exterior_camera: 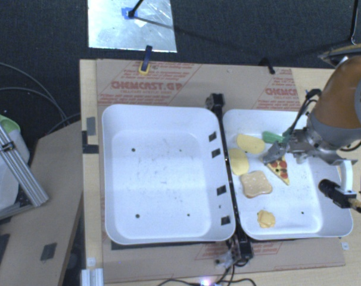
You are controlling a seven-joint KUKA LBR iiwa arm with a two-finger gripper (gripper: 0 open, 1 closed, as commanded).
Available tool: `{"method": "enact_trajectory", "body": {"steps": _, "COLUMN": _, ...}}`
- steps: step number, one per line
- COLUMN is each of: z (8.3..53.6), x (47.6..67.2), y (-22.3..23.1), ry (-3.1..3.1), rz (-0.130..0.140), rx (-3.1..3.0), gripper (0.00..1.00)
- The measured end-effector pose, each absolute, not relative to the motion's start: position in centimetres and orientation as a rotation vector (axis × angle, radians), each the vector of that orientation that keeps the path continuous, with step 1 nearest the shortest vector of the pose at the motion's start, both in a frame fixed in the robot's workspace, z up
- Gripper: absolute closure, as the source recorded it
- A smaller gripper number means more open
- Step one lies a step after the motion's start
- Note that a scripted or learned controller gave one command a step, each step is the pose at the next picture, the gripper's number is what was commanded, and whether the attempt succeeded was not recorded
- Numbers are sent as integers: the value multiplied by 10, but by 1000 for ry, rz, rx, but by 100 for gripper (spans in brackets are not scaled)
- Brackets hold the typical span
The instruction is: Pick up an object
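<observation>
Two white bins are sitting side by side on the bench (186,79), touching along their inner edges. The left bin (162,171) is lying under the camera's centre. The right bin (329,216) is holding the toy food. The arm (347,100) is reaching in from the right and hanging over the right bin's upper half. The gripper (274,155) is pointing left and down, its tip lying just above the pizza slice (280,170); whether it is open or closed cannot be told. A bread slice (256,185) is lying near the bin's middle. Two yellow pieces (251,143) (239,161) are resting above it, beside the inner wall. A green piece (273,137) is showing just beside the gripper. A small yellow lump (265,218) is lying near the lower wall.
</observation>
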State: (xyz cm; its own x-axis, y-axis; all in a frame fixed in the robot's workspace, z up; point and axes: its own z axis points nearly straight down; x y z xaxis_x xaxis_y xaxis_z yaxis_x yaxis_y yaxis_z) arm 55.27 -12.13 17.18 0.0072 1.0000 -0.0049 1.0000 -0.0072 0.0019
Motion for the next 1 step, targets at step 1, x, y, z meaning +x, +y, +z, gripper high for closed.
{"method": "enact_trajectory", "body": {"steps": 1, "z": 97, "x": 550, "y": -131, "ry": 2221, "rz": 5, "rx": 2214, "gripper": 0}}
